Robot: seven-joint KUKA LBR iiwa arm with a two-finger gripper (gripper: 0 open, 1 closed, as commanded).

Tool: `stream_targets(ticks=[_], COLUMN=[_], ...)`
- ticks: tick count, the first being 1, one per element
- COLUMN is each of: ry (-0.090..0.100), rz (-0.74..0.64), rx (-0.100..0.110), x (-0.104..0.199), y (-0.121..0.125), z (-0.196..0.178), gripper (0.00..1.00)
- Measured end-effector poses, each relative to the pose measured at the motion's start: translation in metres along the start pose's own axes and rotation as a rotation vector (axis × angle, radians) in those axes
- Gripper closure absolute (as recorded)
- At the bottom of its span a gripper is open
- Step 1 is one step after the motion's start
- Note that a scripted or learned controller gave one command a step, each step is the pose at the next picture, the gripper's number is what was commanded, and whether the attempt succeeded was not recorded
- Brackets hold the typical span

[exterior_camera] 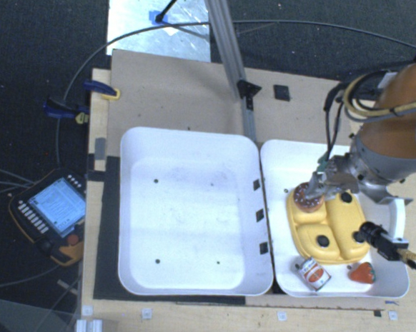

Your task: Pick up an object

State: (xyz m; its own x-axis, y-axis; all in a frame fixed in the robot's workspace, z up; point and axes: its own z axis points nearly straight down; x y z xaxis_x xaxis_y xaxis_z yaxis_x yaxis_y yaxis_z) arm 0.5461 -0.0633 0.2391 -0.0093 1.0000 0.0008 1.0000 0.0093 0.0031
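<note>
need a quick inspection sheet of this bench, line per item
surface: brown board bearing left bin and right bin
job's things: yellow toy, can and red fruit, all in right bin
clutter: nothing seen in the bins
grippers: gripper low over the yellow toy's left end; fingers hard to read
cables: black cables across the floor
surroundings: pendant on floor at left; clamps at board edge

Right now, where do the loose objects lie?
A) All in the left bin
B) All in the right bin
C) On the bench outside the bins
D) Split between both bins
B: the yellow plastic toy, the small can and the strawberry all sit in the right bin, under the gripper.
</note>
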Motion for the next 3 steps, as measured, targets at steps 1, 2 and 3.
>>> stream_targets(ticks=[1, 2, 3], ry=[0.001, 0.001, 0.002], rz=[-0.002, -0.001, -0.001], rx=[-0.001, 0.001, -0.001], x=[0.054, 0.098, 0.148], y=[0.027, 0.052, 0.076], z=[-0.006, 0.010, 0.002], gripper=[1.00, 1.00, 1.00])
